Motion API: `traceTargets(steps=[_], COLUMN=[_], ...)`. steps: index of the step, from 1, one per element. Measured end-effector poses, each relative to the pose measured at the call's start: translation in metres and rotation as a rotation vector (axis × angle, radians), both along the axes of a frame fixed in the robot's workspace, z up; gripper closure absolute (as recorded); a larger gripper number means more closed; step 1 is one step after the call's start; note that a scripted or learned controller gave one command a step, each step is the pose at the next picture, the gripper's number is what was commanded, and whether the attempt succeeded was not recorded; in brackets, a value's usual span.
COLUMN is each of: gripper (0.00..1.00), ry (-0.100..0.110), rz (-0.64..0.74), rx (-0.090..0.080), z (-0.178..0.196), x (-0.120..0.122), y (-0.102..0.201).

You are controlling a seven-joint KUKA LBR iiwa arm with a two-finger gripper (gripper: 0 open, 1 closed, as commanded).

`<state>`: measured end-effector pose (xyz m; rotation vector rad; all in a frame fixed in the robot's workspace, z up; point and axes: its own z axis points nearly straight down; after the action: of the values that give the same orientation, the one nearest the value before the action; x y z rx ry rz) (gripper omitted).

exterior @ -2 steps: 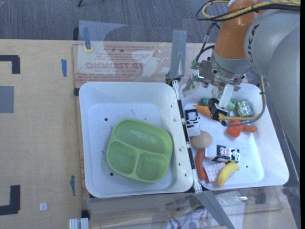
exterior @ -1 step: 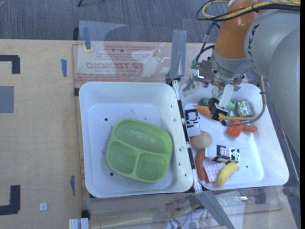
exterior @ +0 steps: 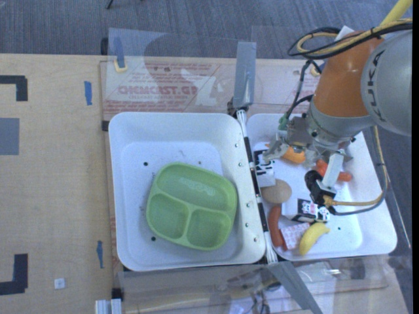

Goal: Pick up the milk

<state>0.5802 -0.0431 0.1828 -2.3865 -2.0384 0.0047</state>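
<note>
In the right bin [exterior: 370, 224] my jaws [exterior: 311, 157] hang near the far edge; I cannot tell their width. What I take for the milk [exterior: 264, 165], a small black-and-white carton, lies beside them against the wall shared with the left bin [exterior: 131, 142].

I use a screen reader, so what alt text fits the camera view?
The grey-and-orange arm hangs over the right bin, above food including a banana and a red sausage. The left bin holds a green divided plate.
</note>
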Motion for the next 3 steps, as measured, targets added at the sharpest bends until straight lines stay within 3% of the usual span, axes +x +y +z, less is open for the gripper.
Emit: traceTargets(steps=[1,2,3], gripper=[0.0,0.0,0.0], ry=[0.001,0.001,-0.029], rz=[0.178,-0.006,-0.029], rx=[0.001,0.001,0.008], z=[0.0,-0.028,-0.085], x=[-0.061,-0.101,-0.09], y=[0.001,-0.061,-0.086])
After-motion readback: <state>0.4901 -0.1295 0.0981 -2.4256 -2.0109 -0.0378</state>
